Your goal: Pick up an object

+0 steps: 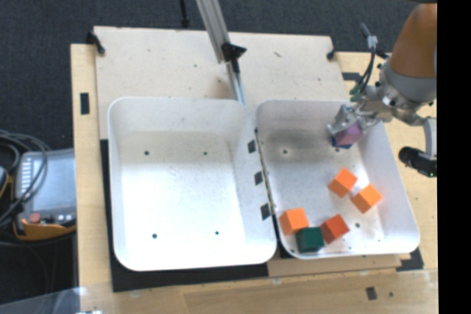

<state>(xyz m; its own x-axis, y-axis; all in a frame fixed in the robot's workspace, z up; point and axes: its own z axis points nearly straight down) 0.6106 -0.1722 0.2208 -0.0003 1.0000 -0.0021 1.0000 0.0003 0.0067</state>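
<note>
Your arm [412,48] comes in from the right, its orange band above the grey wrist, and your gripper [344,130] hangs over the upper part of the right bin [390,158]. Between its fingers you can see a small purple block [349,133], clamped and sitting just above the bin floor near the right wall. Lower in the same bin lie the other pieces: two orange blocks [343,182] [366,198] close together toward the right side, well apart from the gripper, and nearer the front rim an orange block [295,220], a dark green block [310,239] touching it from below, and a red-orange block [335,228] just beside the green one. The left bin [132,158] sits edge to edge with the right one on your tabletop [162,55]. A slanted metal post [210,4] rises from the board behind the two bins.
</note>
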